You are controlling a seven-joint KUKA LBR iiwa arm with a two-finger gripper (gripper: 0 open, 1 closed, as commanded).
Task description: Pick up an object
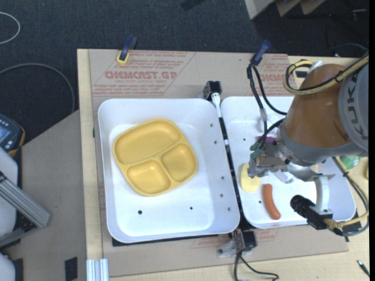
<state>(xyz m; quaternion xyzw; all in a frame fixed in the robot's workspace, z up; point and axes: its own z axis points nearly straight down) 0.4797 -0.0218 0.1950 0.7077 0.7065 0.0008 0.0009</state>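
While claw (256, 170) state unclear | over yellow piece (250, 184) | sausage (270, 201) beside | tray (154, 156) left bin

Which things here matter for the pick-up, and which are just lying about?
For the job: gripper, pale yellow piece under it, sausage, right bin.
Lying about: yellow divided plate, left bin, blue clamps, cables.

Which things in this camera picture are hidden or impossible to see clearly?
- Gripper, camera view: the arm's wrist covers it from above, so its state is unclear.
- Pale yellow object: partly under the gripper, shape unclear.
- Right bin: the arm hides much of its floor.
- Green item: mostly hidden behind the arm, too little visible to identify.
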